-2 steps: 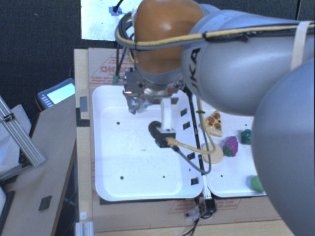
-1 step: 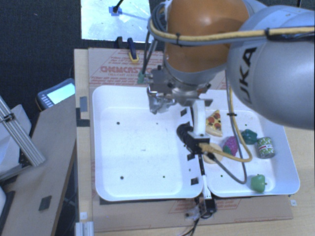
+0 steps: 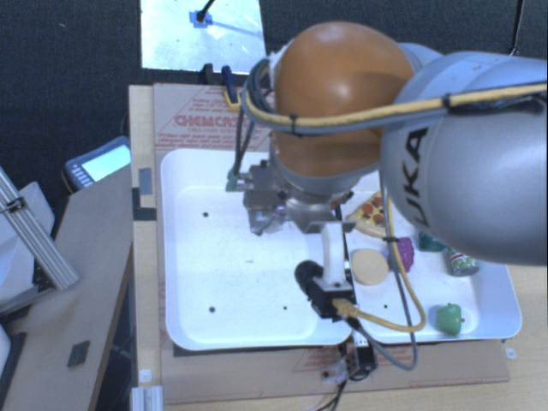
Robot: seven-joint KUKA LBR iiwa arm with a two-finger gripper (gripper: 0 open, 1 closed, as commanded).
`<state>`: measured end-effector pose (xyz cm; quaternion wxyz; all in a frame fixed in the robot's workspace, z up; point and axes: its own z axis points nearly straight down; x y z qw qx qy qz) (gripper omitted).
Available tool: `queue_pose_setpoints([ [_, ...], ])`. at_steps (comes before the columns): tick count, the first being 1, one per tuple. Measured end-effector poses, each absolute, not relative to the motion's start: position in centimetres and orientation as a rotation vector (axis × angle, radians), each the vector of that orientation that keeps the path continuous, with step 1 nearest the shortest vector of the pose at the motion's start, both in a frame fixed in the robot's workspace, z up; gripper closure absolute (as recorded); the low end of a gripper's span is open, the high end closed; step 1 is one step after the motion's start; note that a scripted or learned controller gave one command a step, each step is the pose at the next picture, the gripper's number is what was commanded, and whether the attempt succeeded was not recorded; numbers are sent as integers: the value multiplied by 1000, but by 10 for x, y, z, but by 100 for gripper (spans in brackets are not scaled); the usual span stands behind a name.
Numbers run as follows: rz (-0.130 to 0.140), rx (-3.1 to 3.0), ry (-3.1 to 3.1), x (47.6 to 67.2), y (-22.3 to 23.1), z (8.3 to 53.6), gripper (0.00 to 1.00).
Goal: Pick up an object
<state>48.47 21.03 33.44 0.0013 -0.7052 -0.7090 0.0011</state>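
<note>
My gripper [image 3: 267,216] hangs over the left white bin [image 3: 210,255], near its right side and close to the wall between the two bins; the big orange and grey wrist hides most of it. In the right bin [image 3: 501,308] lie a toy pizza slice [image 3: 370,215], a round beige biscuit [image 3: 371,267], a purple bunch of grapes [image 3: 403,253], a teal piece [image 3: 428,243], a small can [image 3: 462,263] and a green pepper [image 3: 449,317]. Nothing shows between the gripper and the bin floor.
The arm covers the back of the right bin. A cardboard sheet [image 3: 193,122] lies under the bins. A grey side bench [image 3: 81,272] with a metal rail stands at the left.
</note>
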Motion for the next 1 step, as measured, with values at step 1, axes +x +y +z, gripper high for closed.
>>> queue_pose_setpoints([
  [1, -31, -2220, -2234, 536, 235, 545, 100],
])
